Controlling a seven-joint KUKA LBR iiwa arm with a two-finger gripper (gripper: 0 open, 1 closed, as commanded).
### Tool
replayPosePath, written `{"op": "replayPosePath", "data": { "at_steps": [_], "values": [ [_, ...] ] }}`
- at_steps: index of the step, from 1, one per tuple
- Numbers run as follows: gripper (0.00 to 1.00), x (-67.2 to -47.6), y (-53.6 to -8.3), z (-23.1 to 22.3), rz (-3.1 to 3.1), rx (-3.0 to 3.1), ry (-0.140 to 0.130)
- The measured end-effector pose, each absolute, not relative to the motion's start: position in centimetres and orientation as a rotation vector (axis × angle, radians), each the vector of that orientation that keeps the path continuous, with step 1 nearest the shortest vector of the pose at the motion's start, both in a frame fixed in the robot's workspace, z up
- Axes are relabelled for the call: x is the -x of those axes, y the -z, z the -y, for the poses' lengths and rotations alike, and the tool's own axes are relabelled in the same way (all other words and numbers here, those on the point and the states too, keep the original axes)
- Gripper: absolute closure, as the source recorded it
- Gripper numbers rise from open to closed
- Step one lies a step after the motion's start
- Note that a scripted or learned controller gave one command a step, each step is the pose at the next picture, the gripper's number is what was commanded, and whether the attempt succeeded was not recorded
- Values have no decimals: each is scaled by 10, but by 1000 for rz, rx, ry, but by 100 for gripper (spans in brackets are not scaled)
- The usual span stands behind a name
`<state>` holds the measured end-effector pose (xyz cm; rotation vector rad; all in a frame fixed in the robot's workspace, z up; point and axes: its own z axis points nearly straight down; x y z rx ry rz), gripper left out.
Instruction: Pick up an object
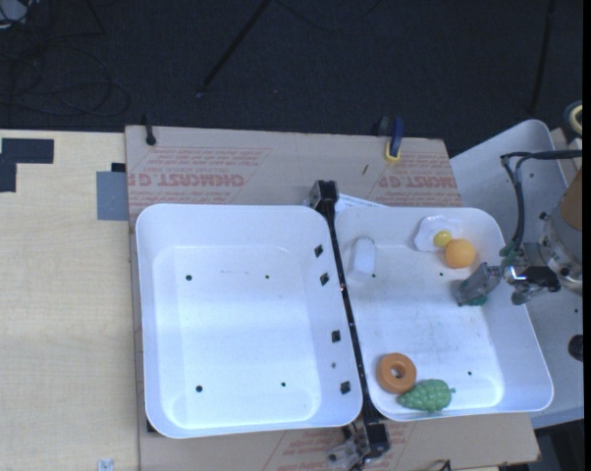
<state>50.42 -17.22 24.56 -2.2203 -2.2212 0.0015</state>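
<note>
The right bin (511, 361) holds several small items. An orange ball (459, 253) lies beside a fried-egg toy (437, 235) near the far right corner. A brown ring doughnut (397, 371) and a green bunch of grapes (425, 395) rest by the near edge. A pale translucent cup-like thing (362, 255) lies close to the divider. My gripper (477, 287) reaches in over the bin's right wall, just below the orange ball. I see nothing between its fingers.
The left bin (158, 263) lies beside the right one, split from it by a black divider bar (337, 302). Both sit on a cardboard sheet (276, 165). A blue-and-yellow clamp (395, 140) stands at the sheet's back edge. Cables hang at the far right.
</note>
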Motion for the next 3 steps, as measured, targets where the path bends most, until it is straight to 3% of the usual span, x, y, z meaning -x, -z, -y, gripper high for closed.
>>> {"op": "replayPosePath", "data": {
  "at_steps": [1,2,3],
  "values": [
    [0,-475,-90,133,2211,2208,-10],
    [0,-476,-195,207,2222,2232,0],
    [0,-496,-115,212,2218,2218,-4]
  ]
}}
